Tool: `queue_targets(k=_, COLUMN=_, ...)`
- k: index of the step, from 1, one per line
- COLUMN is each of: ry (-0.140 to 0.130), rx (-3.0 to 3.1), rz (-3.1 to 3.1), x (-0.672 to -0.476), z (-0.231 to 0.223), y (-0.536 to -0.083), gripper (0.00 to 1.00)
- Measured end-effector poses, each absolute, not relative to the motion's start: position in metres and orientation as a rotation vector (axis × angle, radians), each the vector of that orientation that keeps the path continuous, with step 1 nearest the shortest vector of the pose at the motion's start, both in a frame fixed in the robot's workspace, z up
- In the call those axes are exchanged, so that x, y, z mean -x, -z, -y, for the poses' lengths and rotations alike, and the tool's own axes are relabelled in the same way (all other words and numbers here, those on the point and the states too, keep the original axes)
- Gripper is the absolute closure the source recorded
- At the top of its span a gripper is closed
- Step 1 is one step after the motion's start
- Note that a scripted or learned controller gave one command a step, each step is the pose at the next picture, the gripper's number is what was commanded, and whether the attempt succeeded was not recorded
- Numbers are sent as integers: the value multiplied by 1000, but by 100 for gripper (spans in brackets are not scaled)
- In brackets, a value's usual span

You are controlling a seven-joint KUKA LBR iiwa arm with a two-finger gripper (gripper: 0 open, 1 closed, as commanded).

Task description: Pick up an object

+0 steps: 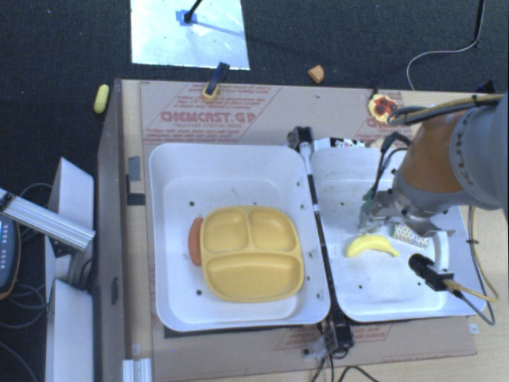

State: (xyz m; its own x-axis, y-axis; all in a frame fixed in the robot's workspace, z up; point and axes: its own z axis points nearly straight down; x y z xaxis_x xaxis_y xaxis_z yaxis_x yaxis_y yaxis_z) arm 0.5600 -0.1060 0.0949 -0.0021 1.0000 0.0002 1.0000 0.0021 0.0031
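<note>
Item: banana point(371, 247), yellow, probably a toy, so likely light, stiff and smooth. Best taken across its thick middle, where the curve is least apt to slip.
Location: right bin point(350, 173), right of the yellow tray point(251, 253).
Gripper point(382, 217): also right of the tray, close over the banana; whether open or closed cannot be told.
Orange sausage point(195, 241): against the tray's left edge.
</note>
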Motion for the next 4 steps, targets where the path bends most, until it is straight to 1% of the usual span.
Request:
queue_targets(k=1, ry=-4, rx=-2217, rz=-2222, x=-560, z=106, y=-95, gripper=0)
queue_targets(k=2, ry=-2, rx=-2215, rz=-2224, x=-656, z=150, y=-85, gripper=0)
queue_targets(k=3, ry=-1, rx=-2219, rz=-2223, x=-594, z=115, y=-84, gripper=0)
queue_targets(k=4, ry=1, rx=-2221, rz=-2221, x=-542, z=155, y=-84, gripper=0)
